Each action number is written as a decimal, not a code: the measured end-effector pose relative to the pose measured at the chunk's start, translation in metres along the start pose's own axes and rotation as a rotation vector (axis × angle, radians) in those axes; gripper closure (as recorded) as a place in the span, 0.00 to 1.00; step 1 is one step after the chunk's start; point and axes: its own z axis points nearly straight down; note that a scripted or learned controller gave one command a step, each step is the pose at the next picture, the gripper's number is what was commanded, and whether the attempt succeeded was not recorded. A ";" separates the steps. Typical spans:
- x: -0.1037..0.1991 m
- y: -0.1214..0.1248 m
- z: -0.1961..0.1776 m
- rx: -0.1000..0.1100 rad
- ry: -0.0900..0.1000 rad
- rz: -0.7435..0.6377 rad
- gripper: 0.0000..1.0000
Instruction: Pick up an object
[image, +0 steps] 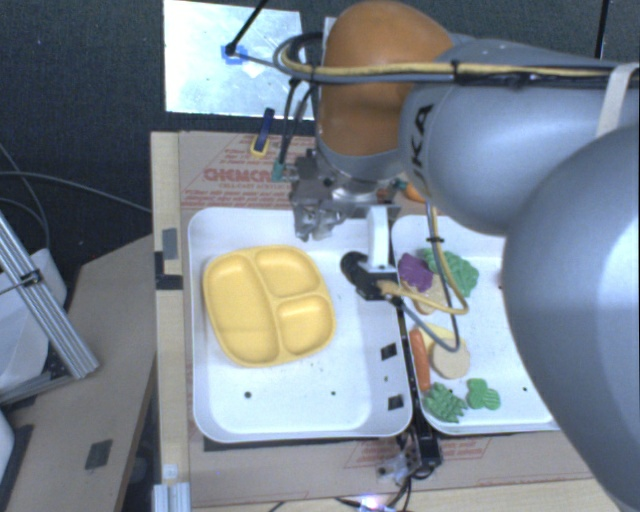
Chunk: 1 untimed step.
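Pincer (315, 220) of mine hangs over the far edge of the left bin (290, 400), just above its rim, nothing visibly in it. Can't tell if it is wide or narrow from this angle. My grey arm (500, 150) comes in from the right and covers much of the right bin (510, 395).

Left bin: one yellow divided plate (268, 303), three compartments, lying flat in the middle, near the pincer but apart from it. A few dark specks sit on the white floor around it.

Right bin: purple toy piece (414, 270) at the far left corner, touching a green leafy piece (456, 270) beside it. Nearer the camera, an orange carrot (420, 360) lies along the left wall, just beside a round beige piece (450, 362). At the near edge are two small green pieces (443, 403), side by side.

Both bins sit on a cardboard sheet (225, 172) with red print, on the desk.
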 end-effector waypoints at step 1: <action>0.051 0.014 0.023 -0.006 0.006 -0.010 1.00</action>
